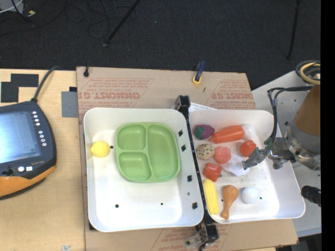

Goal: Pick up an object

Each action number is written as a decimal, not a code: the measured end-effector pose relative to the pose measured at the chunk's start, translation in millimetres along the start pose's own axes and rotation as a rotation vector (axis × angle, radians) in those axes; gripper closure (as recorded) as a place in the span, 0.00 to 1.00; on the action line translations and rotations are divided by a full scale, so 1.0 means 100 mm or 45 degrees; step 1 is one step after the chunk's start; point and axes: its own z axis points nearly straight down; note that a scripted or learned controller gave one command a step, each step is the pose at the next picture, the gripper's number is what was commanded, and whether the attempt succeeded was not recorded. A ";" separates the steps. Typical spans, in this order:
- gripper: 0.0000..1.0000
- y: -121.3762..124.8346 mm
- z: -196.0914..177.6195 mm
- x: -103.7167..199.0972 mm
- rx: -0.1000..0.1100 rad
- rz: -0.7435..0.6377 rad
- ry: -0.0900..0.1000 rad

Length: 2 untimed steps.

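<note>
Two shallow white bins sit side by side on the worktop [57, 203], over a sheet of printed cardboard [157, 90]. The left bin [104, 203] holds a green divided plate [147, 152] with three compartments, and a yellow lemon [100, 149] lies just beside the plate's left edge. The right bin [285, 203] carries a scatter of toy food — a purple piece [204, 132] near the top left, an orange carrot [228, 134] beside it, a speckled cookie [204, 151], a round pinkish-red piece [222, 155], a red tomato-like piece [247, 148], a small red piece [212, 171], a yellow corn cob [210, 195] along the left wall, a brown drumstick [229, 198] next to it, and a white egg [250, 195] near the drumstick's head. The arm [309, 124] reaches in from the right, and its gripper [255, 158] hangs low over the right bin, just beside the tomato-like piece and above a pale crumpled item [236, 165]. How far the fingers are parted cannot be told from here, and nothing is plainly seen between them. A handheld screen pendant [23, 145] rests at the far left of the worktop.
</note>
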 end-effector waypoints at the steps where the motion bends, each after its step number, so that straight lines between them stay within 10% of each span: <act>1: 0.00 -0.09 0.48 0.00 0.006 -0.001 0.002; 2: 0.00 -0.10 0.92 0.01 0.004 -0.002 0.002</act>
